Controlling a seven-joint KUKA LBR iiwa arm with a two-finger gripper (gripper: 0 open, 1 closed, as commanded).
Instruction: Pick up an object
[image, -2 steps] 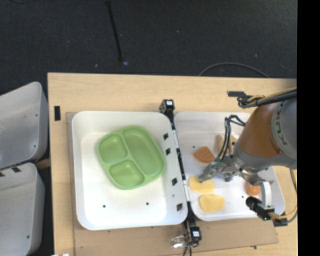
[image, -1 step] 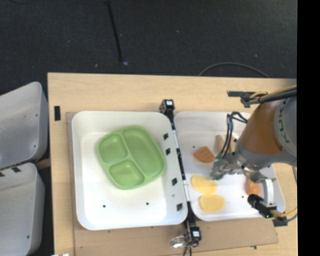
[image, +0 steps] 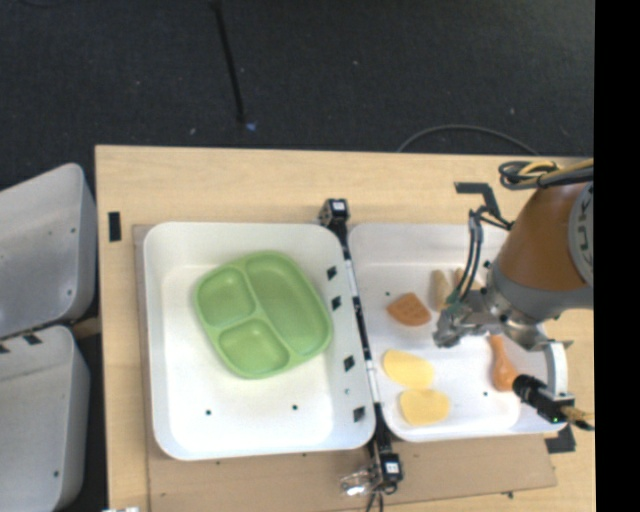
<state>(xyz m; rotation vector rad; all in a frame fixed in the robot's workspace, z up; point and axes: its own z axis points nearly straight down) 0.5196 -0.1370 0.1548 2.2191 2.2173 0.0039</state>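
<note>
In the right bin lie several food-like pieces: an orange-brown wedge, two yellow rounds, a pale beige piece and an orange carrot-like stick. My gripper hangs low over the bin's middle, just right of the wedge and above the upper yellow round. The grey arm with its orange band covers the bin's right side. I see nothing between the fingers.
The left bin holds a green three-compartment plate. A black divider with clips runs between the bins. Cables loop at the bench's far right. Grey chairs stand to the left.
</note>
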